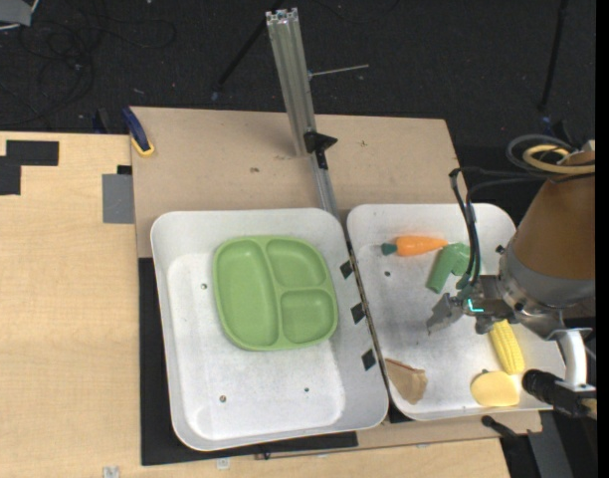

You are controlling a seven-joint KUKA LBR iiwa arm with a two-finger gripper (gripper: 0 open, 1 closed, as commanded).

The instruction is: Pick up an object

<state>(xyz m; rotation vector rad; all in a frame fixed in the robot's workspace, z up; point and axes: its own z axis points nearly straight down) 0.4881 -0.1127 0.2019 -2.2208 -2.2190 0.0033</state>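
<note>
Gripper (446, 314) low over the right bin (424, 391) now, dark fingers just above the white floor near the bin's middle, and whether they're spread or pinched I cannot tell from up here. Nothing visible between them. Closest to it, a green object (448, 265) just above, and an orange carrot (420, 246) beyond that, near the bin's far wall. Corn cob (507, 347) lies to the right of the gripper, right beside the arm's wrist, with a pale yellow piece (495, 389) below it. Brownish piece (406, 378) sits at the bin's near left corner. Over in the left bin (185, 386), a green divided plate (276, 293) rests flat.
</note>
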